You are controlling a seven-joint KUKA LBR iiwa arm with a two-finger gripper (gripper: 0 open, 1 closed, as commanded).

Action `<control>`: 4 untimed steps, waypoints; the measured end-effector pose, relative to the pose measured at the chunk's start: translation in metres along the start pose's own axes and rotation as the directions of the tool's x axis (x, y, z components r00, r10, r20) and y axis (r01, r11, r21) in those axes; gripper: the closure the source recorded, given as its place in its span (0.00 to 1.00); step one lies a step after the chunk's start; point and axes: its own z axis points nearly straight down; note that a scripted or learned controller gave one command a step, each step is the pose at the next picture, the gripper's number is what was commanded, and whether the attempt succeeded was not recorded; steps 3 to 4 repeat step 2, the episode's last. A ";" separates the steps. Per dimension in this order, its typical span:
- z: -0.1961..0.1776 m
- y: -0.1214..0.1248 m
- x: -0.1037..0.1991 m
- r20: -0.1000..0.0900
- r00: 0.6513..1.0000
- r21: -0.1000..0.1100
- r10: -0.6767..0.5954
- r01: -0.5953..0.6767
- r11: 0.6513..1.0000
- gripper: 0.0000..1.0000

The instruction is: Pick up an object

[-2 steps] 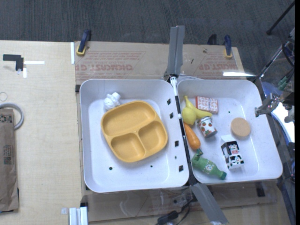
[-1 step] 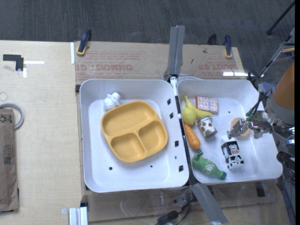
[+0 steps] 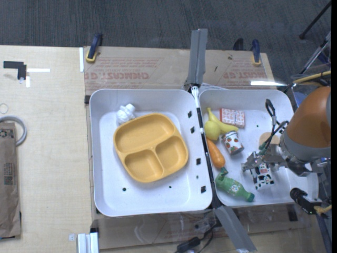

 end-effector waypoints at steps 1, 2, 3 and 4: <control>-0.009 0.000 -0.001 0.000 1.000 0.000 0.003 -0.003 1.000 1.00; -0.141 -0.010 0.034 0.001 0.996 -0.001 -0.090 0.090 0.996 1.00; -0.141 -0.010 0.034 0.001 0.996 -0.001 -0.090 0.090 0.996 1.00; -0.141 -0.010 0.034 0.001 0.996 -0.001 -0.090 0.090 0.996 1.00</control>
